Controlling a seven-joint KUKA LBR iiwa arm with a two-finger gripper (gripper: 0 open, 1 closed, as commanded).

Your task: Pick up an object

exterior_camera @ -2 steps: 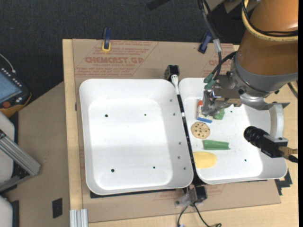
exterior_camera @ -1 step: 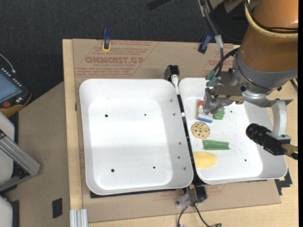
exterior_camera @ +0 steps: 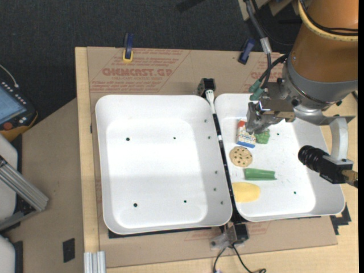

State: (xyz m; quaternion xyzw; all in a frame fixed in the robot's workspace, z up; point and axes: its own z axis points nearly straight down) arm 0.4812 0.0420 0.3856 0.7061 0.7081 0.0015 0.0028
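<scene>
In the right bin (exterior_camera: 307,201) lie several small items: a white, blue and red packet (exterior_camera: 245,136), a round brown cookie (exterior_camera: 241,156), a flat green piece (exterior_camera: 260,174) and a yellow lemon-shaped piece (exterior_camera: 246,192). A small green thing (exterior_camera: 263,136) peeks out just below the gripper. The gripper (exterior_camera: 256,124) hangs low over the bin's upper left part, right beside the packet and over the small green thing. Its fingers point down and look close together, but the view does not show what, if anything, is between them.
The left bin (exterior_camera: 114,209) sits beside the right one, with a black divider strip (exterior_camera: 219,144) between them. A black cylindrical part (exterior_camera: 318,161) of the arm hangs over the right bin's right side. Blue clamps (exterior_camera: 128,45) hold the cardboard base at the back.
</scene>
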